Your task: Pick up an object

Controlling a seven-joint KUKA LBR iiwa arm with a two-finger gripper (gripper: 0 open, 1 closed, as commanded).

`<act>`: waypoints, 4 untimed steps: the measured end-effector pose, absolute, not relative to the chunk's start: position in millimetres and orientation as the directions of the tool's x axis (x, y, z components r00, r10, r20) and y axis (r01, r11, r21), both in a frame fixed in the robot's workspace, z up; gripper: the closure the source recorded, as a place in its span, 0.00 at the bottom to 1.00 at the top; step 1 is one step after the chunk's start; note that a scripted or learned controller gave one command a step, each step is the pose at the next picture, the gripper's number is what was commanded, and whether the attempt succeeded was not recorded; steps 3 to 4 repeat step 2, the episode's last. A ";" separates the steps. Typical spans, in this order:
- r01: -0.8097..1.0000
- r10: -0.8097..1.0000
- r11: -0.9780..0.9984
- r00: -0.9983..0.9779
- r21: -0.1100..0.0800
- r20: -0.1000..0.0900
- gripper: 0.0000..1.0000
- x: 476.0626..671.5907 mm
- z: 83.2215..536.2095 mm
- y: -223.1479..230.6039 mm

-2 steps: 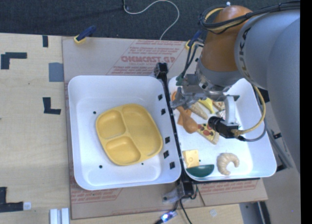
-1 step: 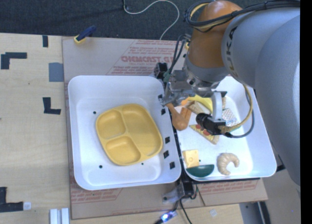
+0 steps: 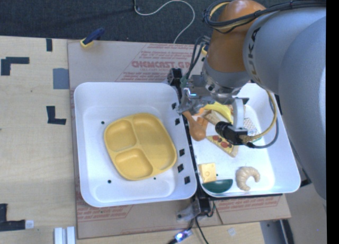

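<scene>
Camera view: well to the left of the gripper (image 3: 204, 111), the left bin (image 3: 87, 105) holds a yellow divided plate (image 3: 140, 146) lying flat. The gripper hangs over the near-left part of the right bin (image 3: 286, 168), above a cluster of toy food; whether it is wide or narrow cannot be told. Just beside it lie a brown drumstick-like piece (image 3: 198, 127), a banana (image 3: 220, 112) and a pizza slice (image 3: 225, 145). Below it sit a cheese wedge (image 3: 207, 172), a dark green piece (image 3: 218, 185) and a croissant (image 3: 247, 176).
</scene>
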State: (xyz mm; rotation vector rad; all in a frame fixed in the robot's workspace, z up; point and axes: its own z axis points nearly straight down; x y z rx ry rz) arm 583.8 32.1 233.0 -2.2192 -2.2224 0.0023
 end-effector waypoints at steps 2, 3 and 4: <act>1.000 1.000 0.002 -0.002 -0.004 -0.002 1.00 580.4 216.4 38.5; 1.000 1.000 0.002 -0.002 -0.004 -0.002 1.00 580.4 216.4 38.5; 1.000 1.000 0.002 -0.002 -0.004 -0.002 1.00 580.4 216.4 38.5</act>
